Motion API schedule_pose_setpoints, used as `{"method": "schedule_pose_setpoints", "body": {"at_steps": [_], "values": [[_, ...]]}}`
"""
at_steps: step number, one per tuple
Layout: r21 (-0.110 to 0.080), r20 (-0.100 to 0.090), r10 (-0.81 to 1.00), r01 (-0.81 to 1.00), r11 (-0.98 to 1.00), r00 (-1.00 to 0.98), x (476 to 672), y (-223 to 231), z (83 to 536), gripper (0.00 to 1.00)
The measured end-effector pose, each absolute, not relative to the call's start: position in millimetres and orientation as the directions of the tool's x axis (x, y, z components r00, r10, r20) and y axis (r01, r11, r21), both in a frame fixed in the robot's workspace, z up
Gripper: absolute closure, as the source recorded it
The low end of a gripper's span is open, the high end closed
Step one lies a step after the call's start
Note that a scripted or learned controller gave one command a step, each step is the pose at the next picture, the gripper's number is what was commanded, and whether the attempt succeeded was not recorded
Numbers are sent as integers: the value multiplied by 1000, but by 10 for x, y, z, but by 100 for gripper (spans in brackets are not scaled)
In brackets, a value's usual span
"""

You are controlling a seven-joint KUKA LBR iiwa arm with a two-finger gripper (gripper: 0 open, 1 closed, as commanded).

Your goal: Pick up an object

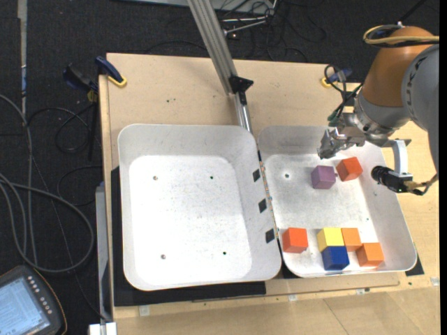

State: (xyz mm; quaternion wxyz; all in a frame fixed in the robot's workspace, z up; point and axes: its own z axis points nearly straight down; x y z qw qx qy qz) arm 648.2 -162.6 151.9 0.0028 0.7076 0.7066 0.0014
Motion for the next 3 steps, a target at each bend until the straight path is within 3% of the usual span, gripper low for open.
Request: {"method": "schedule_pose_setpoints", "body": {"at_steps": [1, 2, 3], "values": [[10, -3, 1000, 1000, 3, -3, 6507, -1580, 2159, 100], [4, -1, 1000, 1000, 2, -2, 6516, -1579, 2205, 100], [1, -1, 1000, 1000, 6, -6, 6622, -983, 2178, 100]]}}
